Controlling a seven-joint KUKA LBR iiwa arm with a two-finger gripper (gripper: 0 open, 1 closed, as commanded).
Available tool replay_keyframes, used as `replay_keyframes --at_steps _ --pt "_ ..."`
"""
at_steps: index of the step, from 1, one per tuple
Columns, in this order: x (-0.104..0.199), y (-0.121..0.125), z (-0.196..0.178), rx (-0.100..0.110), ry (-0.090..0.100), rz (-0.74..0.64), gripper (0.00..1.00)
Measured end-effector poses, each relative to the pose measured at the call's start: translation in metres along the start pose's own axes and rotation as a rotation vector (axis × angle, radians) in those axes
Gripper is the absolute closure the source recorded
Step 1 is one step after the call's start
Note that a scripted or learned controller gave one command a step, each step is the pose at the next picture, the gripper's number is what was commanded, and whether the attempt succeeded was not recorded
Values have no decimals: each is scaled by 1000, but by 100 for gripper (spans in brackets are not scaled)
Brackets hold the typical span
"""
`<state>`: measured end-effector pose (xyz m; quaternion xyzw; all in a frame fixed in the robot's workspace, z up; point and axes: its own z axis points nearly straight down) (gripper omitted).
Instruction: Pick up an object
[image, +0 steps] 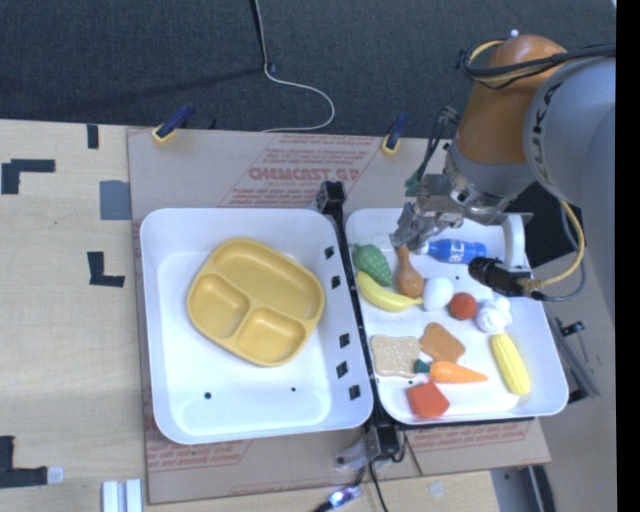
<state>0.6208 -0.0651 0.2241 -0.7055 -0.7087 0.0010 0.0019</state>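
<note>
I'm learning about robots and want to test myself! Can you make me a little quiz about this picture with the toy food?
1. True or false: the yellow tray lies in the left bin.
2. Which toy lies nearest the front edge of the right bin? A) banana B) corn C) red piece
3. Fill in: the gripper hangs over the ____ bin.

Key: 1 true. 2 C. 3 right.
</note>
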Motion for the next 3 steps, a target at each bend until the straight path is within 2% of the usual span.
replay_keyframes --at_steps 1,3 --pt "49 -26 -9 0 1 -2 100" --pt "145 -75 7 1 -1 -1 100"
